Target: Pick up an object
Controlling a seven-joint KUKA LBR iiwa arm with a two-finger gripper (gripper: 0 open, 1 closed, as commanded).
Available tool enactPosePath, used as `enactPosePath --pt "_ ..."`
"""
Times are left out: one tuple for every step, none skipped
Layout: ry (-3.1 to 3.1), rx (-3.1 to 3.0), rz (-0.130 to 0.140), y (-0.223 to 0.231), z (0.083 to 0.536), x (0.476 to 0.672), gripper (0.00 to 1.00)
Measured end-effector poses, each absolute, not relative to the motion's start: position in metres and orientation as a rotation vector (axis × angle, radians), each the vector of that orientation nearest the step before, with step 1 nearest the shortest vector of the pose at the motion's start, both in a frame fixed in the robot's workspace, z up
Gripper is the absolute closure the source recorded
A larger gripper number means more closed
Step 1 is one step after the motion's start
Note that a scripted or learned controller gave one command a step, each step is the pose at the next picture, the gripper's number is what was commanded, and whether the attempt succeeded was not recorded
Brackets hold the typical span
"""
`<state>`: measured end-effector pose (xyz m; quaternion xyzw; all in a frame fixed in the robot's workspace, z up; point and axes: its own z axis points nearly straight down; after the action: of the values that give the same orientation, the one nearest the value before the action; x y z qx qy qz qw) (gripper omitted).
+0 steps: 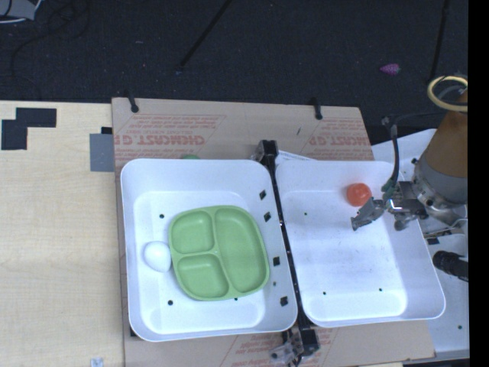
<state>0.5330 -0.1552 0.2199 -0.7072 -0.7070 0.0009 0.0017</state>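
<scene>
The orange ball [357, 194] was the nearest thing to take, and you would have found it lying in the right-hand bin [359, 297], up near that bin's far edge, loose on the white floor and touching nothing. The pincer [370, 214] hung just beside it, on the near-right side, low over the same bin; whether its tips were apart or together I could not tell (they were small and dark against the glare). Nothing sat between them, so the ball was not held. The arm [451, 147] reached in from the right, which explains why the tool stood on that side of the ball rather than square above it. In the left-hand bin [145, 182] a green divided plate [218, 252] lay flat, with a white egg-shaped thing [157, 256] touching its left rim; both were well apart from the pincer. I judged that you had yet to centre over the ball.
</scene>
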Motion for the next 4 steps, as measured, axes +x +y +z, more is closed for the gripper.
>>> enactPosePath --pt "-2.216 -2.216 0.006 -0.149 0.174 0.527 0.0" --pt "-2.216 -2.216 0.006 -0.147 0.109 0.528 0.0" --pt "-2.217 -2.221 0.003 -0.146 0.087 0.528 0.0" --pt "-2.214 -2.227 0.0 -0.148 0.099 0.529 1.0"
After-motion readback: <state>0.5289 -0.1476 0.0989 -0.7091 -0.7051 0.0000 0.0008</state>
